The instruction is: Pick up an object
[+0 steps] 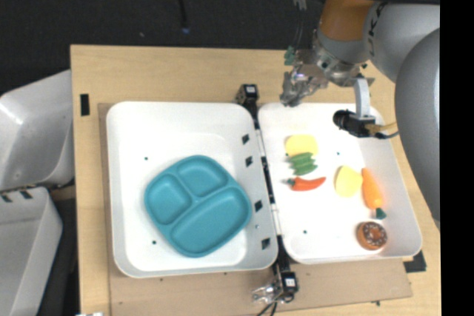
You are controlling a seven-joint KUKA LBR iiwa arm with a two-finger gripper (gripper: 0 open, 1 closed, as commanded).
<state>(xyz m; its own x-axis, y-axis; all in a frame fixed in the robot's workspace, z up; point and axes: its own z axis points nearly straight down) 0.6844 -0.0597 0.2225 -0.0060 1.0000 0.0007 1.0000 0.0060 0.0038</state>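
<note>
Roughly, by label:
Counter [89,70]: light wood, carries two shallow white bins side by side.
Left bin [122,159]: holds one teal divided plate [196,205], three compartments, lying flat toward the 5 o'clock part of the bin floor.
Right bin [400,233]: holds all the small toy foods.
Yellow block [301,145]: near bin centre, slightly toward 11 o'clock.
Green bean piece [302,162]: just beside the yellow block, at its 6 o'clock, looks touching.
Red chili [307,183]: at 6 o'clock of the green piece, lying roughly level, close by.
Yellow lemon-like piece [347,181]: at 3 o'clock of the chili, apart from it.
Carrot [372,192]: orange, green tip pointing to 6 o'clock, just beside the lemon-like piece at its 3 o'clock, looks touching.
Donut [371,234]: brown with sprinkles, at the 5 o'clock corner of the bin, near the carrot tip.
Arm [355,4]: grey with orange band, coming in from 3 o'clock at the top of the frame.
Gripper [295,91]: above the 11 o'clock corner of the right bin, at its far rim, well apart from the foods; nothing seen between its fingers; opening cannot tell, too small and blurred.
Black clip [247,93]: on the far rim between the bins.
</note>
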